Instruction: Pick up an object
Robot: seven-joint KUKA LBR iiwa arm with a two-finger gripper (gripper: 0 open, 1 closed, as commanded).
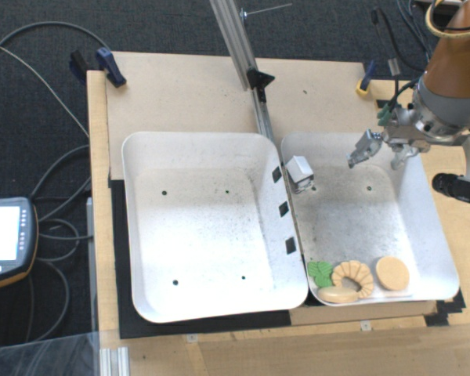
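Note:
My gripper [381, 153] hangs over the far part of the right bin [423, 225], its two fingers spread open with nothing between them. At the near edge of that bin lie a green leafy piece [319, 272], a tan ridged croissant-like piece [354, 275], a round tan biscuit [392, 272] and a pale oblong piece [337, 294]. These objects sit well in front of the gripper, close together along the front rim. The left bin [141, 163] stands beside it.
A slanted metal pole [229, 26] comes down to the gap between the bins, where a small grey box [299, 171] sits. Blue clamps [110, 65] hold the bench's far edge. A handheld screen [4, 237] lies off the bench at left.

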